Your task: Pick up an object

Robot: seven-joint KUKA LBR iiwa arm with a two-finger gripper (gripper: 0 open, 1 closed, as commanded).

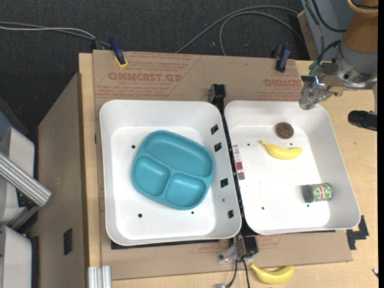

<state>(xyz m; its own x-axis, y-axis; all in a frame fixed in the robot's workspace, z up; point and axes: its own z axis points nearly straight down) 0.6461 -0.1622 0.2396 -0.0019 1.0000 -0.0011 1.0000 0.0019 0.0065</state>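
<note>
The two-finger gripper hovers over the far rim of the right white bin, its state unreadable at this angle. The yellow plastic banana lies nearby (likeliest target), beside a brown round disc.

The grey KUKA arm has smooth, rounded housing sections with a dull sheen. Above the wrist sits a broad orange band, glossy and barrel-shaped, and below it a pale grey ring. Thin black cables loop beside the housing and run down toward the wrist. The small metallic silver tool is built of blocky, angular parts with dark fittings, and it narrows toward its lower end; its finer details are too small to make out.
</note>
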